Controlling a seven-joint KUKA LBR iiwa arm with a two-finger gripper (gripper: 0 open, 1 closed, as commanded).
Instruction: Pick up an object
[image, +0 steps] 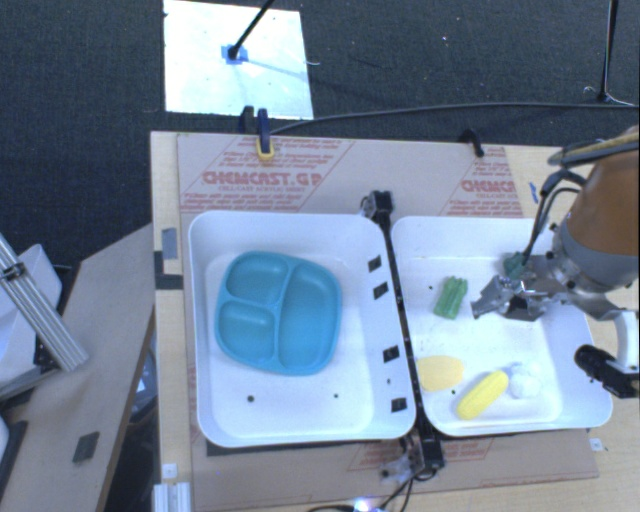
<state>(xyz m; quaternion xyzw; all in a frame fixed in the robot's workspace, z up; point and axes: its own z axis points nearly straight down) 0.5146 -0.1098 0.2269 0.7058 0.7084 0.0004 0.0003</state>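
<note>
Camera view: pincer (503, 298) over right bin (575, 408), near green block (450, 298); finger state indiscernible.

One fixed camera looked down at a slant from above the bench (330, 165), taking in both bins (the arm (605, 215) entered from the right edge).

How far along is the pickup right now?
Nothing looks picked up yet. The end effector hovers over the right bin, beside the green block. The block, yellow disc, corn and white ball all lie in the bin. Grasping and lifting remain.
</note>
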